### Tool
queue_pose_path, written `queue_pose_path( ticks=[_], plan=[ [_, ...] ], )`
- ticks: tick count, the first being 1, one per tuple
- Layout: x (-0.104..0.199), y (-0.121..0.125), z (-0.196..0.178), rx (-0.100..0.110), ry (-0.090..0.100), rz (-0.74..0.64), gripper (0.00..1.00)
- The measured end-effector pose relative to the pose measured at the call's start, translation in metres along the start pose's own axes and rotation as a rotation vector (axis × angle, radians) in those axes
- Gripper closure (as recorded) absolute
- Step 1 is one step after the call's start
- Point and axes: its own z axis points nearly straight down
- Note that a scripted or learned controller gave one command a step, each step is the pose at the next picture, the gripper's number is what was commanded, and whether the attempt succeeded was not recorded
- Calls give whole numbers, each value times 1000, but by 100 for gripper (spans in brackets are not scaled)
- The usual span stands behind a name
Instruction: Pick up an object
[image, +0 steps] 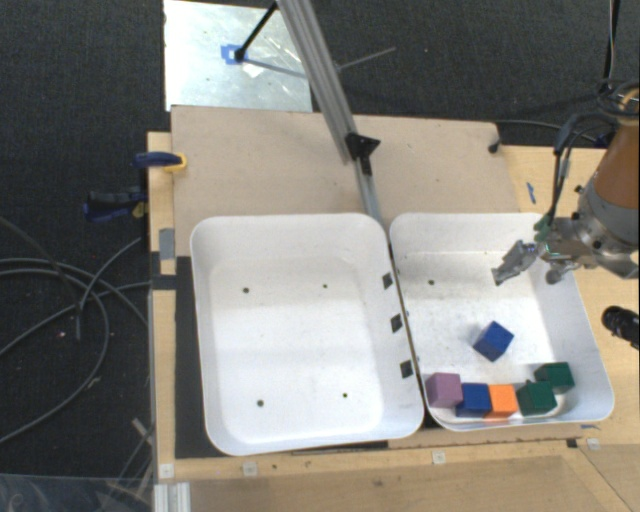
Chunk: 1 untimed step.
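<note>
**Gripper over the right bin, nothing between its fingers**

Gripper (518, 262) hangs above the far part of the right bin (440, 240), reaching in from the right on the grey arm (610, 225). Its fingers stand apart and nothing sits between them. Nearest to it, toward the bin's middle, lies a blue cube (493, 340), tilted and on its own. Along the near wall sits a row: purple cube (444, 388), second blue cube (475, 398), orange cube (503, 399) and green cube (536, 398), with another green cube (555, 375) just behind. The left bin (215, 300) lies alongside, beyond the divider.
</note>
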Motion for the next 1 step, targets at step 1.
queue_pose_path(
  ticks=[1],
  plan=[
    [25, -21, 15, 2, 1, -2, 0]
  ],
)
